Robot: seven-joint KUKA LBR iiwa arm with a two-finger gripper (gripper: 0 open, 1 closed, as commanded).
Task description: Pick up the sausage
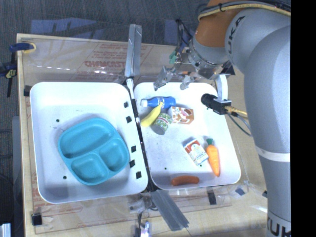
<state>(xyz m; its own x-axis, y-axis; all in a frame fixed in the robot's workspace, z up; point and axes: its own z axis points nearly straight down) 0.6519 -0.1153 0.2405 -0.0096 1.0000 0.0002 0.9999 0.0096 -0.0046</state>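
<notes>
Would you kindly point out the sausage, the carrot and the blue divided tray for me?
sausage (pixel 185 180), camera view, middle of its length.
carrot (pixel 213 158), camera view, middle of the orange body.
blue divided tray (pixel 85 139), camera view, floor of its largest compartment.

Faint red print on bench sheet (pixel 106 60), unreadable; "KU" on arm (pixel 276 226)

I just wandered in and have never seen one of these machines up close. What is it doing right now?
A grey robot arm reaches in over the right bin, its tool open and holding nothing, above the bin's far edge. It is meant to pick up the sausage, which lies untouched at the near edge. A carrot, banana and small packets share that bin; the left bin holds a blue tray.
</notes>
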